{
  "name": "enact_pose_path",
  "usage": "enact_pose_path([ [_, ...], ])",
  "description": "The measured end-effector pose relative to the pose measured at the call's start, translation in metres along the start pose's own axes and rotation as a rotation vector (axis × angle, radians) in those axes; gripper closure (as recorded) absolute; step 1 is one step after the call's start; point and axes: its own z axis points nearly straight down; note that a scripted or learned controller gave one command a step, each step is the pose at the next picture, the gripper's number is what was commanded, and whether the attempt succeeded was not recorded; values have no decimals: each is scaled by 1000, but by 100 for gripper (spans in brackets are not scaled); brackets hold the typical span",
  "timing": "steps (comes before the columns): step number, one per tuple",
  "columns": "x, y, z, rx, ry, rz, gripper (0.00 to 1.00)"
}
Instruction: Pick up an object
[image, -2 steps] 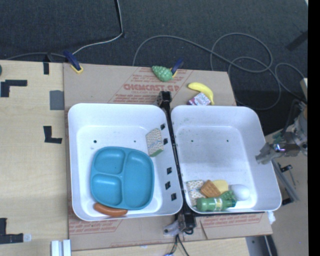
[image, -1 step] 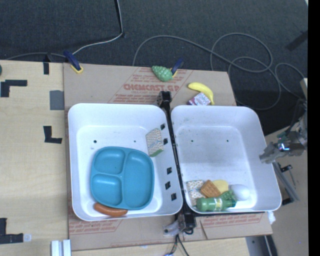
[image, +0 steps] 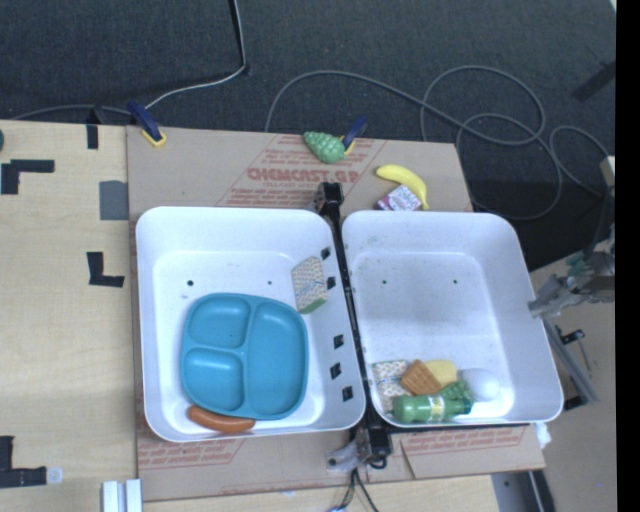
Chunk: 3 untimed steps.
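The left bin (image: 160, 300) holds a blue divided plate (image: 243, 355), an orange sausage (image: 220, 420) at its front edge and a patterned sponge block (image: 311, 284) leaning against its right wall. Crowded into the front of the right bin (image: 500, 240) are a green bottle (image: 430, 407), a tan waffle piece (image: 421, 377), a white egg-shaped thing (image: 482, 384) and a speckled pad (image: 388, 375). A grey part of the arm, apparently my gripper (image: 560, 290), sits just outside the right bin's right rim, away from all the objects.
On the cardboard behind the bins lie a green toy (image: 325, 146), a yellow banana (image: 403, 181) and a small packet (image: 400, 201). A blue clamp (image: 148, 125) grips the cardboard's back left corner. Cables trail over the dark floor behind.
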Motion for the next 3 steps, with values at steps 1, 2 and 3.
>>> enact_pose_path([
  [1,0,0,6,1,-1,0,100],
  [2,0,-1,15,1,-1,1,100],
  [3,0,0,17,1,-1,0,100],
])
